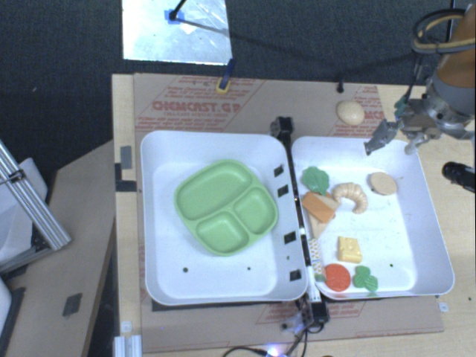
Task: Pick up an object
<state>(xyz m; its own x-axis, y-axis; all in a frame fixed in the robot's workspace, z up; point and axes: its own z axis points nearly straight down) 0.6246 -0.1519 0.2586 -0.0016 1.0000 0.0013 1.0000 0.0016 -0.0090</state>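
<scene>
My fingers [374, 141] stand spread wide apart with nothing between them, one tip dark and angled toward the left, the other pale and pointing down beside it. My gripper [392, 143] hangs over the far right corner of the right bin [431, 222], just above its rim, and my grey arm [450, 88] with the orange band comes in from the right edge of the view.

Below me in the right bin lie the things to pick from. Nearest is a tan round cookie [383, 183], flat on the bin floor. Just left of it curls a pale croissant [351, 195], and touching that on the left is an orange wedge [320, 207], which I take for cheese or bread, though the view is too coarse to be sure. A green leafy piece [315, 178] sits near the divider above the wedge. Toward the near side rest a yellow block [349, 249], a red disc [338, 277] and a small green sprig [365, 279] just beside the disc.

Outside the bin, on the cardboard beyond its far rim, a cream egg-shaped thing [350, 111] lies to my left.

The left bin [160, 162] holds a green divided plate [227, 207] with three compartments, lying flat and slightly turned.
</scene>
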